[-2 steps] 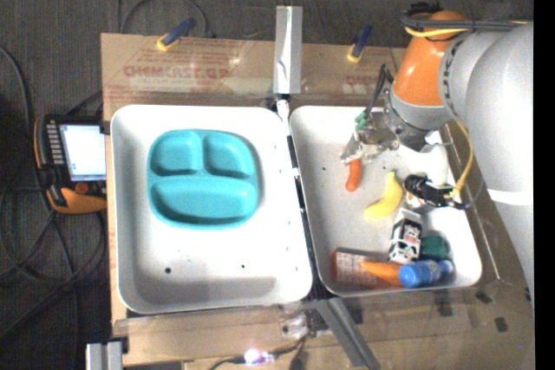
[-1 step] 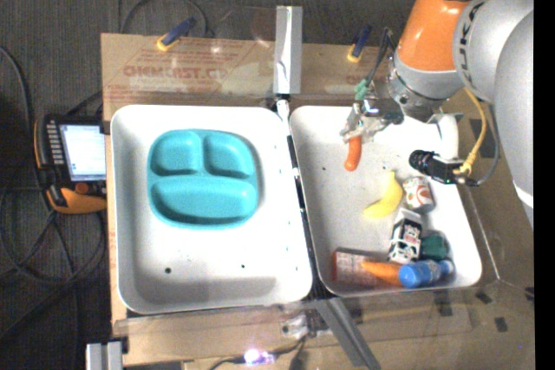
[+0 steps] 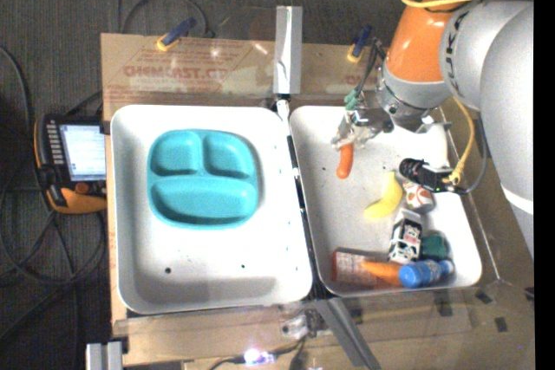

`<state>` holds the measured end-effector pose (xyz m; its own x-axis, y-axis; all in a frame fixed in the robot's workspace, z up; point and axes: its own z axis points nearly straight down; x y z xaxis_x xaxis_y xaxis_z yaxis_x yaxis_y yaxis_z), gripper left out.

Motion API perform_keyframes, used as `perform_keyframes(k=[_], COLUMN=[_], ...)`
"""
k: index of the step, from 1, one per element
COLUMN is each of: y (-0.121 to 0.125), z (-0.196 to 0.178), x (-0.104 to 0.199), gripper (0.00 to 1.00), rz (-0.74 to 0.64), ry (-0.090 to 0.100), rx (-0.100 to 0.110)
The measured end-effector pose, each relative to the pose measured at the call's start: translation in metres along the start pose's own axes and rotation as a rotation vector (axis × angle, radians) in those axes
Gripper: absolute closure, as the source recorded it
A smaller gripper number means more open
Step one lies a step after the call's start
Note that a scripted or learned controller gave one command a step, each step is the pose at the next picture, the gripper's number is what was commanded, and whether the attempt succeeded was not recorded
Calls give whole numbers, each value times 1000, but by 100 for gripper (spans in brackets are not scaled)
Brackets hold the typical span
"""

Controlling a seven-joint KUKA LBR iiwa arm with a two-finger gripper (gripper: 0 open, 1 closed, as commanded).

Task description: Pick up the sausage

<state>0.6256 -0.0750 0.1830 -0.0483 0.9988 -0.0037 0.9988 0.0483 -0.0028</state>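
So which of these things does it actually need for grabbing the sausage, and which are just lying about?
Needed:
- sausage, hanging between the fingers of the tool
- right bin beneath it

Lying about:
- banana
- blue bottle
- teal divided plate in the left bin

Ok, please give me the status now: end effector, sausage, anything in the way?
End effector at far end of right bin, sausage hanging from it, upper end at fingertips. Banana apart, nothing in the way.
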Motion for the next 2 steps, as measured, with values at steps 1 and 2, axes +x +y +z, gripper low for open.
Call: perform_keyframes(k=[1,2], y=[28,42], z=[0,-72], x=[9,-13], gripper=[100,100], rz=[-7,123], ry=[3,0], rx=[-1,-1])
